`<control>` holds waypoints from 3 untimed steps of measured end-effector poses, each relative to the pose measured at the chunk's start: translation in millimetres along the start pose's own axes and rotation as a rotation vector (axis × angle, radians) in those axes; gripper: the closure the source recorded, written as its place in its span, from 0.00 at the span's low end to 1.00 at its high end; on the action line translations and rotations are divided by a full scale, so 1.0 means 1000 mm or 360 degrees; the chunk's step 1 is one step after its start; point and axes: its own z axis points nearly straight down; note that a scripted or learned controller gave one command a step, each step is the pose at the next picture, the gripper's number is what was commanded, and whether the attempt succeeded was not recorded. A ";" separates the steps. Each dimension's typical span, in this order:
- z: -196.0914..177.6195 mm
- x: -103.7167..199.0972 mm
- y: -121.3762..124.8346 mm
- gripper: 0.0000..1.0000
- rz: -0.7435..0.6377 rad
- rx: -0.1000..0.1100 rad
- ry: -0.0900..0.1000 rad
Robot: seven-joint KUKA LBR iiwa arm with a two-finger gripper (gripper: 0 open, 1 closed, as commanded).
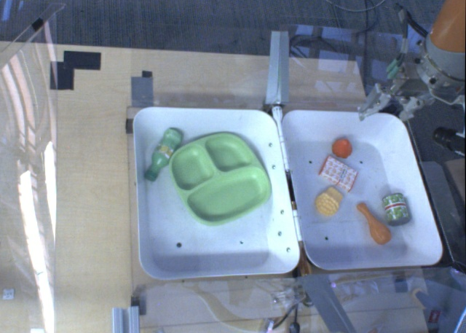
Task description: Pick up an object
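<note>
Hovering our two-finger gripper (388, 100), fingers spread and holding nothing, above the shallow white right bin's (418, 151) far rim, ready to descend.

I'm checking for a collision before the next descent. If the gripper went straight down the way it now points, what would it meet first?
Probably the right bin's top right corner, rim or bare floor. The gripper hangs there, above the orange ball. Depth is unclear from this slant.
</note>
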 end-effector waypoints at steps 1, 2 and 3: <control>0.149 0.028 0.006 0.00 -0.0185 0.0001 0.0002; 0.193 0.010 0.039 0.00 -0.0110 -0.0006 0.0000; 0.179 0.011 0.042 1.00 -0.0119 -0.0020 -0.0002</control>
